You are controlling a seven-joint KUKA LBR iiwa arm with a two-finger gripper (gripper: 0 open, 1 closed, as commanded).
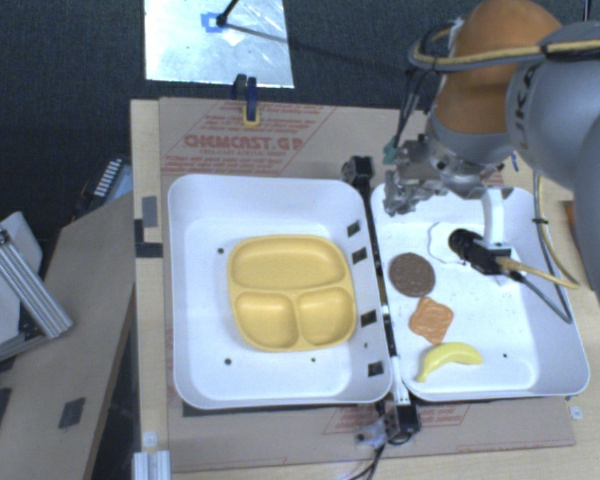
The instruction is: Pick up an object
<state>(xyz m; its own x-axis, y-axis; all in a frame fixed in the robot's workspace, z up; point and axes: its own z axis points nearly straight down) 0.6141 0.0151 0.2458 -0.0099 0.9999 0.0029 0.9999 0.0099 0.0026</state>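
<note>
A flat brown round disc [412,274] lies in the right shallow white bin [525,343], at about 9 o'clock of the bin's floor, close to its left wall. Just beside the disc at its 5 o'clock lies an orange waffle-patterned square piece [431,319], its upper edge at or touching the disc's rim. At 5 o'clock from that piece, near the bin's front wall, a yellow plastic banana [450,358] rests on its side with its tips pointing to 3 and 8 o'clock. A pale flat patch [442,238] sits at 1 o'clock of the disc; what it is cannot be made out against the white floor.

The gripper [400,198] hangs over the bin's 11 o'clock corner, at 12 o'clock of the disc and apart from all three pieces. Whether its jaws are spread or pressed together I cannot tell. The grey arm [570,88] with its orange band reaches in from 3 o'clock.

In the left shallow white bin [195,203] a yellow three-compartment plastic tray [285,293] lies flat near the centre. Both bins stand on a cardboard sheet with red print [245,138], with a blue and yellow clamp [248,103] at its 12 o'clock edge.
</note>
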